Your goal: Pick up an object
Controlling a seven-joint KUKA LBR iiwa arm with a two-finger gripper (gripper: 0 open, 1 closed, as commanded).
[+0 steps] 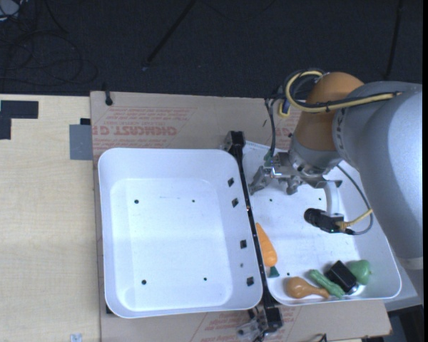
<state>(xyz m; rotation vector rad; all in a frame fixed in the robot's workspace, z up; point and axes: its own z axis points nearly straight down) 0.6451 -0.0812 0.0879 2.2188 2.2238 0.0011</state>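
since the arm (371, 127) reaches in from the right of the frame, you see its gripper (277, 178) low over the upper part of the right bin (385, 262), over bare floor, and you cannot tell its state from here. nothing looks held. your likely targets sit well apart from it, gathered at the lower edge of that bin, probably where they slid: a carrot (266, 246) along the divider, slim and orange with a green tip, a tan gourd (303, 287), a green stalk (324, 281), a black block (340, 276) and a green pepper (359, 269). the left bin (118, 169) fills the centre.
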